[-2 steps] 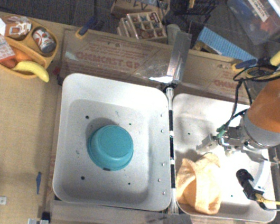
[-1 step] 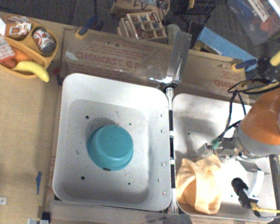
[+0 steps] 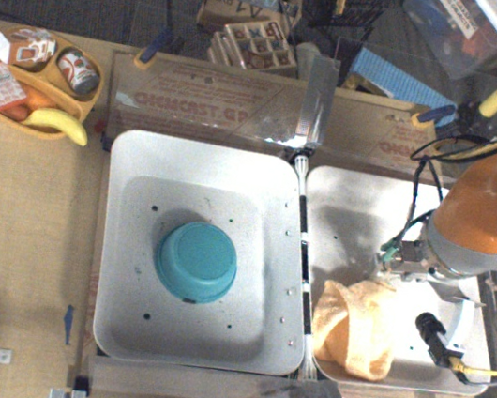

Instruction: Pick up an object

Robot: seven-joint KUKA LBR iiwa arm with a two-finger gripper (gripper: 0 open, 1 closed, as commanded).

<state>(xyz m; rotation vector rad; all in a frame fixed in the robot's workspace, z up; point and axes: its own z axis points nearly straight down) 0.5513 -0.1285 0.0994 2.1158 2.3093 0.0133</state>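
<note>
One orange cloth (image 3: pixel 357 329) lies crumpled in the right bin (image 3: pixel 351 211); one teal bowl (image 3: pixel 198 261) rests upturned in the left bin (image 3: pixel 139 174). The hand (image 3: pixel 396 265) is poised just above the cloth; its state cannot be told. A raised fold should be pinched.

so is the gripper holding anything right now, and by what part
Cannot be told: the gripper sits at the top edge of the yellow cloth in the right bin, but no cloth shows between its fingers.
</note>
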